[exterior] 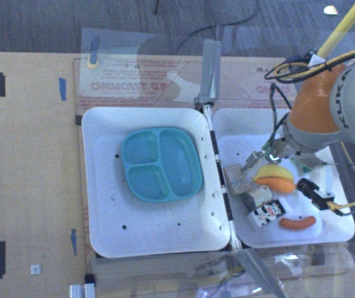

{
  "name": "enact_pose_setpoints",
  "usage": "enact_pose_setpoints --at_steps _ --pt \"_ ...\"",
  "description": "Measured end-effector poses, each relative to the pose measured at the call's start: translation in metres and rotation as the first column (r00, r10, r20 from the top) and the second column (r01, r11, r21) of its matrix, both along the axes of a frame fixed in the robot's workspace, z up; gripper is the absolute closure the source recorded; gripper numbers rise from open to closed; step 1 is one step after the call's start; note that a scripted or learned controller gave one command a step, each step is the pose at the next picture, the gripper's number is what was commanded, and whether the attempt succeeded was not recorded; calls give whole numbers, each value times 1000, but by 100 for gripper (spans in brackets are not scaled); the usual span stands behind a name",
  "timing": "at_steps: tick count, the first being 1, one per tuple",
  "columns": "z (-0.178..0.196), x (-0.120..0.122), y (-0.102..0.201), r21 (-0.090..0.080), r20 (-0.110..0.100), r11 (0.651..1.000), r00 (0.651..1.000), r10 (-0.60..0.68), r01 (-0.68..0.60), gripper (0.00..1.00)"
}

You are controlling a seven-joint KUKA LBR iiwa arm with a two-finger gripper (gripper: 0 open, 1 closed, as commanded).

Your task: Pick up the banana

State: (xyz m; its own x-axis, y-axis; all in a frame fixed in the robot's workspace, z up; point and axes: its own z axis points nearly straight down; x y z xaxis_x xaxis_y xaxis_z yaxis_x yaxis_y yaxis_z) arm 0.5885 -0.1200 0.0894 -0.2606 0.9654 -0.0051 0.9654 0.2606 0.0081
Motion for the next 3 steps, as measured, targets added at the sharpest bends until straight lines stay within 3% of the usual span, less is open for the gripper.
enact_pose_setpoints --at_steps 1,2,3 --pt "0 -41 5 1 3 998 998 -60 60 0" --pt "0 -69 -28 4 2 994 994 -107 107 0" --pt "0 -105 -43 4 4 991 991 -137 137 0"
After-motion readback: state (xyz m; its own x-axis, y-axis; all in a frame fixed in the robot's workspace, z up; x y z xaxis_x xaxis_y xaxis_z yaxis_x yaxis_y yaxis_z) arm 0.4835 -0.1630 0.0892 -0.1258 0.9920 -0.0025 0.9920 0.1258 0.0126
